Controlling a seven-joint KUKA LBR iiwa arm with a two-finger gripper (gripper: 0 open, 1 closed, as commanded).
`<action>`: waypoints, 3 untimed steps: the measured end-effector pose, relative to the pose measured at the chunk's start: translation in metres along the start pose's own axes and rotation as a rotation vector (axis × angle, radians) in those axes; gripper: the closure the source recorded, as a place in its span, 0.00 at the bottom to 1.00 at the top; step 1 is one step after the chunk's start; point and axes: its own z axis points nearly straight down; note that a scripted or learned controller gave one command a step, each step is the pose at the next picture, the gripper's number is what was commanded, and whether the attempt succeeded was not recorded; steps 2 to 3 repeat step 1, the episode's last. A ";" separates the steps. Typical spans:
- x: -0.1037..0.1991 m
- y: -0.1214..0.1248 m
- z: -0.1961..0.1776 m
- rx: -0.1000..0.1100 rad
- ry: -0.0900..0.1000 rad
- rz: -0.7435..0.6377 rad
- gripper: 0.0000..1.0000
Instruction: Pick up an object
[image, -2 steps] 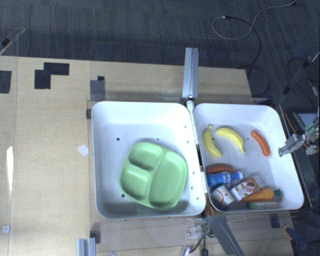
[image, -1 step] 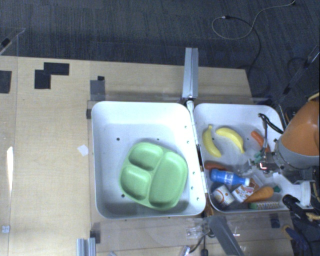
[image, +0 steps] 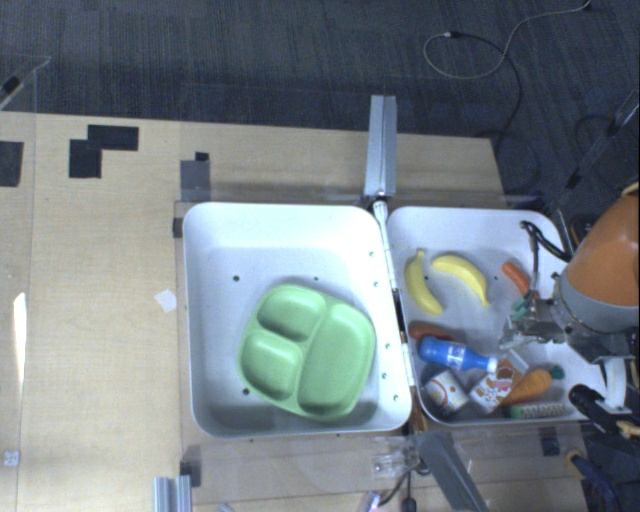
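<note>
Since any object will serve, the step goes best by choosing one that lies free. Going left to right, the left bin (image: 200, 330) holds a green divided tray (image: 308, 350), broad and awkward for two fingers. In the right bin (image: 470, 222), two bananas (image: 424, 283) lie at about eleven o'clock, well spaced, while the blue bottle (image: 452, 353), a small can (image: 445, 391) and a carrot (image: 530, 384) crowd together near six o'clock. At three o'clock the gripper (image: 528, 322) hovers low; whether its fingers are apart or together I cannot tell, as they look blurred. A banana seems the safer target: descend straight, straddle its narrow width, close, then lift.
</note>
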 end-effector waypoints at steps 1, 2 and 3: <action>0.009 -0.001 -0.104 0.004 0.001 -0.067 1.00; 0.009 -0.001 -0.104 0.004 0.001 -0.067 1.00; 0.009 -0.001 -0.104 0.004 0.001 -0.067 1.00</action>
